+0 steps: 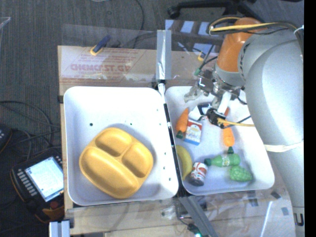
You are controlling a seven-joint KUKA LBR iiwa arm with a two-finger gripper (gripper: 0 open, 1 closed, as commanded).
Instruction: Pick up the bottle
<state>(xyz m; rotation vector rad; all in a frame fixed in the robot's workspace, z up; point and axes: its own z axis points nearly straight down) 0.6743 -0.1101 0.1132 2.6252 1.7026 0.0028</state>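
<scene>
The smooth grey arm (276,107) with its orange band covers the right bin's (170,132) right edge. A glossy yellow sectioned tray (117,161) fills the left bin's (74,132) near half. The gripper (205,95) hangs over the right bin's far edge. The small green plastic bottle (223,160), orange-capped, lies on its side near that bin's near right corner.

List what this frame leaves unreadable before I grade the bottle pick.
- Gripper, camera view: its fingers blur into wrist hardware and cables, so their state is unreadable.
- Green bottle: too small to read its label, or tell whether it touches the green grapes.
- Can: print too small.
- Right bin: its far right side is hidden under the arm.
</scene>
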